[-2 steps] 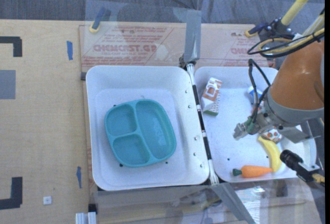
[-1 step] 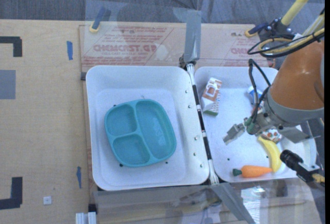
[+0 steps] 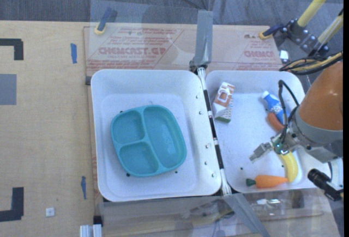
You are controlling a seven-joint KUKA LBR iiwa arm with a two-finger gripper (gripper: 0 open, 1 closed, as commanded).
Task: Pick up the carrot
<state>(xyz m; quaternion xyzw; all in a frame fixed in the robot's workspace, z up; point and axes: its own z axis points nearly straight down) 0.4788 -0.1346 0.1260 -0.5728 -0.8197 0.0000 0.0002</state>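
Observation:
The carrot [image 3: 270,180], orange with a small green top pointing left, lies on its side near the front edge of the right bin [image 3: 240,138]. My gripper [image 3: 265,150] hangs a little above and behind it, over the bin floor, apart from the carrot. A yellow banana [image 3: 289,165] lies just right of the gripper and touches the carrot's right end. The grey arm with its orange band [image 3: 326,101] comes in from the right and hides the bin's right side.
In the right bin lie a white and orange packet [image 3: 223,102] at the back left, a blue and white tube [image 3: 272,104] and a small orange object [image 3: 274,120] near the arm. The left bin [image 3: 109,89] holds a teal divided plate [image 3: 148,139].

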